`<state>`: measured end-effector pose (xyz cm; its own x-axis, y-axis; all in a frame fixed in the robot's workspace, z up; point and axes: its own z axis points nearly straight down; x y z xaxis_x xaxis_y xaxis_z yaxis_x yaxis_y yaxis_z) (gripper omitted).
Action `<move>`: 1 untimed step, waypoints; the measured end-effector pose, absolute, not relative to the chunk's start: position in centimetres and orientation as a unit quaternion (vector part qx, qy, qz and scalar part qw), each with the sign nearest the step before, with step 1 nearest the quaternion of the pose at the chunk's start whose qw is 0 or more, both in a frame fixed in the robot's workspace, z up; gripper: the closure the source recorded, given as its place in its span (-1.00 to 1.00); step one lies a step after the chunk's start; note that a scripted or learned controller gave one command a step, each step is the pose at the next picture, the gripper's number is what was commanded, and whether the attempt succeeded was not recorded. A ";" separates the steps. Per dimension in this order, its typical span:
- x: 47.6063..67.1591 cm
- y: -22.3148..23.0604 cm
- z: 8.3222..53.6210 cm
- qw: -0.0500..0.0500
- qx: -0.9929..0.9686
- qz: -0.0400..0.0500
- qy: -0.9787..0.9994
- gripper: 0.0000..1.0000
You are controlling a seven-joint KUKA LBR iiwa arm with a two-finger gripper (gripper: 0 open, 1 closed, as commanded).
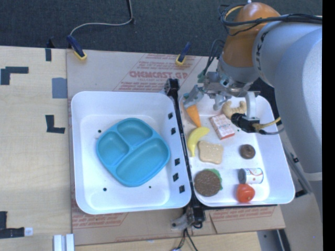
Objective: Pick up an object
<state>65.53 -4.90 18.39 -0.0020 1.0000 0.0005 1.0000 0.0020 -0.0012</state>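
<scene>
The hand hangs over the far end of the right bin, directly above the thick end of the toy carrot; whether its fingers stand apart or together cannot be told from this slanted view, and nothing is seen between them. The carrot lies flat against the bin's left wall, its point toward the toy banana, which lies just nearer than the carrot. In judgement the carrot is the object at hand: a light, rigid plastic piece, smooth and tapered, so likely to slip out if pinched near the point. The sounder hold is across the thick end, jaws square to its long axis; the wall beside it leaves little room for a finger on that side. Other candidates lie near the carrot: a red and white box just to its right, a toast slice and a burger nearer than the banana. All look light and hard, not fragile. The blue divided plate lies in the left bin, well apart from the carrot.
</scene>
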 end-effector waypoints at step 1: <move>64.5 -3.4 18.4 0.001 -0.707 0.001 -0.708 -1.00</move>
